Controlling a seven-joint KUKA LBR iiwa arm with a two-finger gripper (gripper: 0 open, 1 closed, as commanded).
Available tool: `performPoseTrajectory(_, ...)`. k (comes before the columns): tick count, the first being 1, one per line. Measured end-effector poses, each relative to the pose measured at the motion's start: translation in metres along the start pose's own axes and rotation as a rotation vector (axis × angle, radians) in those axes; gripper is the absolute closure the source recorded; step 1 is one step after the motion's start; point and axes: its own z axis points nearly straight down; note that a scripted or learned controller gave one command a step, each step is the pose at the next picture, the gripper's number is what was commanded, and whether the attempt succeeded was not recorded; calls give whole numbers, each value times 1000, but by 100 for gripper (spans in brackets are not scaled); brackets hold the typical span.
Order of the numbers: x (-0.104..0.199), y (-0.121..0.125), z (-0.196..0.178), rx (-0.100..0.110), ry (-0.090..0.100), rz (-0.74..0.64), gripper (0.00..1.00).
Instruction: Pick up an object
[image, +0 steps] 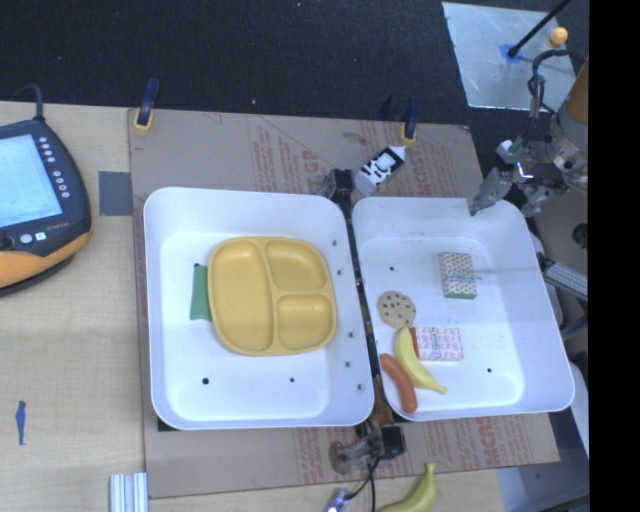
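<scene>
At the far left of the bench lies a grey and orange control pendant (35, 205) with its pale screen up, and a strip of grey tape (115, 192) sits just right of it. Next comes the left bin (170, 390), which holds a yellow divided plate (270, 295) with a green flat piece (200, 292) peeking out from under its left edge. Across the middle seam, the right bin (520, 385) carries a round cookie (396, 307), a yellow banana (414, 365) touching an orange carrot-like stick (399, 383) on its left, a red and white packet (438, 343) just beside the banana, and a small patterned box (457, 274) farther back. Below the bins, a second banana (414, 494) rests on the cardboard. Above the right bin's back right corner hangs the gripper (505, 185); its jaws' opening cannot be told, and nothing shows in their grip.
</scene>
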Motion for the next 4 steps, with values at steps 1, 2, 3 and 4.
performPoseTrajectory(1, -19, -32, 129, -1, 0, 0, 0)
performPoseTrajectory(2, 26, -49, 140, 2, -1, -3, 0)
performPoseTrajectory(3, 25, -49, 130, 3, -1, -5, 100)
performPoseTrajectory(4, 86, -29, 82, -1, -1, -4, 100)
